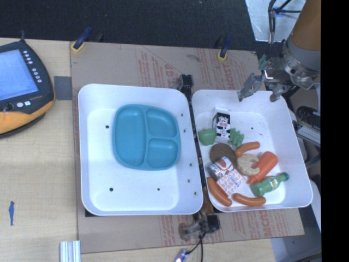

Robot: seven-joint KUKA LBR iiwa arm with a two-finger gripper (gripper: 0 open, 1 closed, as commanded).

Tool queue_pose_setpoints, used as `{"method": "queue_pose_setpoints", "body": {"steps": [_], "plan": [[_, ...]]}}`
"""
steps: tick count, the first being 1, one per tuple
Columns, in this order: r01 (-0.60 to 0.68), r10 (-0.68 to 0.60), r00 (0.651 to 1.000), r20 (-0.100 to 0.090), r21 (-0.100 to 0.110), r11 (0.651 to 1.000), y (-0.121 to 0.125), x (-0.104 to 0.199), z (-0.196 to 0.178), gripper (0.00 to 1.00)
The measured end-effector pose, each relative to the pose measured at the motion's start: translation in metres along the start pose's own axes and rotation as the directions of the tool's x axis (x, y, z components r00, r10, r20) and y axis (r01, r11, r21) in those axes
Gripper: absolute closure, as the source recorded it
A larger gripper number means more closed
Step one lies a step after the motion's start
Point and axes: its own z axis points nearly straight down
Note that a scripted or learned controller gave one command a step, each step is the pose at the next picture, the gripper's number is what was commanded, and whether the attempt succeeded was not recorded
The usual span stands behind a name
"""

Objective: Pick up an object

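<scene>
Wooden bench (38,168) under a brown cardboard sheet (163,64), clipped at its far edge, carries two white bins side by side.

Gripper (260,89): suspended above the far edge of the right bin (297,146), fingers spread apart, nothing between them, touching nothing. Judged to be a hover ahead of a descent; no object yet selected by contact.

Right bin contents, heaped toward the near half, well apart from the gripper: small milk carton (222,124) nearest the tool, then green toy (207,137), brown round item (221,152), printed packet (226,176), carrot (265,165), sausages (248,200) and green bottle (268,184) at the near right corner. Items overlap; a clean grasp looks uncertain.

Left bin (90,146): blue divided plate (146,137) at centre, likely a deposit point.

Bench left edge: teach pendant (22,86), clear of work.
</scene>
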Motion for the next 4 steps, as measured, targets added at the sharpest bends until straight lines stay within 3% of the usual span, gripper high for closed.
{"method": "queue_pose_setpoints", "body": {"steps": [1,2,3,4], "plan": [[-0.002,0.002,1.000,0.001,-0.002,1.000,0.039,-0.028,0.157,0.00],[-0.001,0.001,1.000,0.000,-0.004,1.000,0.040,-0.032,0.180,0.00],[0.002,-0.002,1.000,0.000,0.003,1.000,0.039,0.007,0.191,0.00],[0.004,-0.004,1.000,0.001,0.004,1.000,0.039,0.006,0.180,1.00]]}}
